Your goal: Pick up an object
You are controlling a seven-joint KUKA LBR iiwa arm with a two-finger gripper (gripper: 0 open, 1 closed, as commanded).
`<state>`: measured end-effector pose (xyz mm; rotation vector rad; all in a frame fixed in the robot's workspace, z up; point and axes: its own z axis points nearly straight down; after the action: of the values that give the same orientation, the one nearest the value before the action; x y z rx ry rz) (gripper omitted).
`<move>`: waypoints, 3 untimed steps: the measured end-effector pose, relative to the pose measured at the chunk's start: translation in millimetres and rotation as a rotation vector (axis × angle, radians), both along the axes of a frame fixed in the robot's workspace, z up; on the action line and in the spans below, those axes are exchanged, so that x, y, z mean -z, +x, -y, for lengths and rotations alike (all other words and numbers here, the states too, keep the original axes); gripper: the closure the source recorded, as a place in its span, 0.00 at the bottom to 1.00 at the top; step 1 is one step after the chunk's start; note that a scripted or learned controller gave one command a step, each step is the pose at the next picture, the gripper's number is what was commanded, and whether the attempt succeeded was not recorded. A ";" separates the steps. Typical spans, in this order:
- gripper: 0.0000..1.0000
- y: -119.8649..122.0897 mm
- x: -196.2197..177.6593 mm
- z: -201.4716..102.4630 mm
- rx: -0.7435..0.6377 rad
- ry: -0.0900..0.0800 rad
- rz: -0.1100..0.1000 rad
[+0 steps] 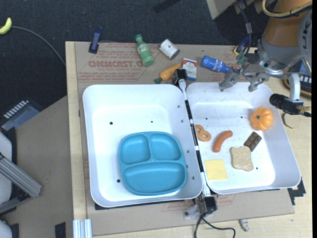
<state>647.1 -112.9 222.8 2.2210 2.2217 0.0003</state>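
- Your gripper (pixel 241 82) hangs over the far rim of the right bin (pixel 287 155), fingers spread wide with nothing between them.
- The toy foods lie flat in that bin, easy to grab: pumpkin (pixel 261 118), sausage (pixel 222 140), toast (pixel 241 158), cheese (pixel 216 169).
- The blue plate (pixel 151 162) fills the left bin (pixel 99 138).

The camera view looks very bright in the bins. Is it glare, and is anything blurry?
Camera view: the right bin and left bin are nearly washed out white, with faint shadows; the blue tray and pumpkin stay sharp; the gripper and arm at the top right look slightly soft.
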 end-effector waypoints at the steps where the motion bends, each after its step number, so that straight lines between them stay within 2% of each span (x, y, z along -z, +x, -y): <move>1: 0.00 -50.3 77.7 14.7 0.002 0.000 -0.005; 2: 0.00 -96.2 133.2 -14.1 0.001 -0.001 0.003; 3: 0.00 -88.1 136.7 -16.9 0.001 -0.001 0.003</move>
<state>559.0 -96.0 86.2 2.2201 2.2181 0.0027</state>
